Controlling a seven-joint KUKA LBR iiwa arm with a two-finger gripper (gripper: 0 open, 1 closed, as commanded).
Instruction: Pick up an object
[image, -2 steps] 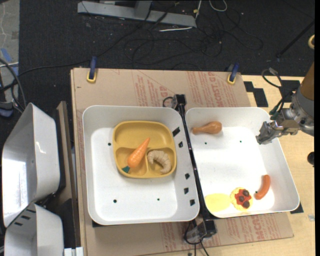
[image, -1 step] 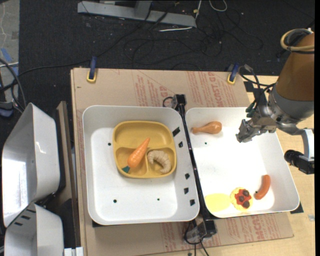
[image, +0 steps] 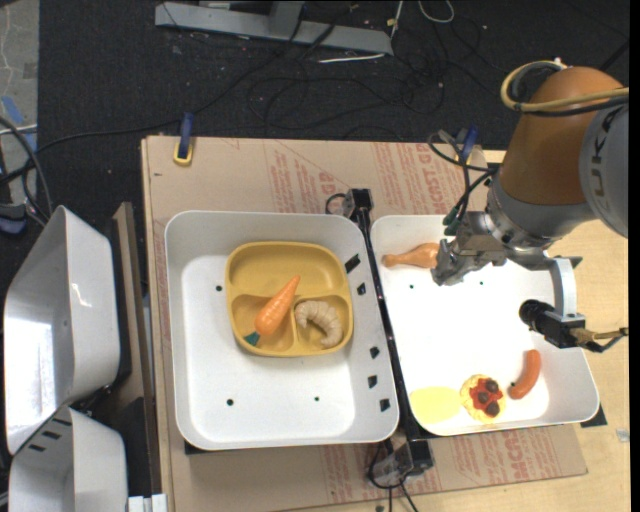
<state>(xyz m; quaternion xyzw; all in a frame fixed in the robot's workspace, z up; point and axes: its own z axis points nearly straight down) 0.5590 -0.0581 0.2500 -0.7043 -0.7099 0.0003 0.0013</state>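
Observation:
My gripper (image: 449, 272) hangs over the back of the right bin (image: 480, 320), just right of a tan chicken drumstick (image: 412, 258) that lies against the bin's back left corner. Whether the drumstick is touched I cannot tell. A red sausage (image: 525, 374) lies at the bin's front right, a small pizza slice with red toppings (image: 482, 395) beside it, and a pale yellow flat piece (image: 435, 403) at the front edge.
The left bin (image: 200, 330) holds a yellow divided plate (image: 250, 270) with an orange carrot (image: 277, 305) and a pale shrimp (image: 321, 320) in its compartments. A black divider (image: 375, 300) runs between the bins.

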